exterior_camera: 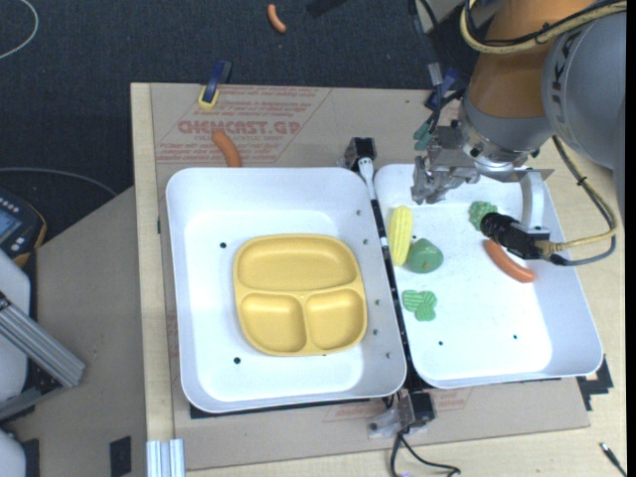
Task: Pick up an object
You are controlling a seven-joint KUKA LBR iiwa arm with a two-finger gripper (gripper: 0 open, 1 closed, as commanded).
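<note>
In the right bin (pixel 517 346) lie a yellow corn cob (pixel 400 234), a green round piece (pixel 426 256), a small green bumpy piece (pixel 421 304), a green leafy piece (pixel 482 211) and an orange-red sausage (pixel 509 262). My gripper (pixel 433 189) hangs over the back left part of this bin, just behind and to the right of the corn cob. Nothing shows between its fingers. The arm's grey and orange wrist (pixel 517 68) rises behind it.
The left bin (pixel 199 227) holds a yellow three-section plate (pixel 298 293). An orange sausage (pixel 228 148) and a blue-yellow clip (pixel 212 86) lie on the cardboard behind the left bin. A black cable fitting (pixel 512 235) hangs over the right bin.
</note>
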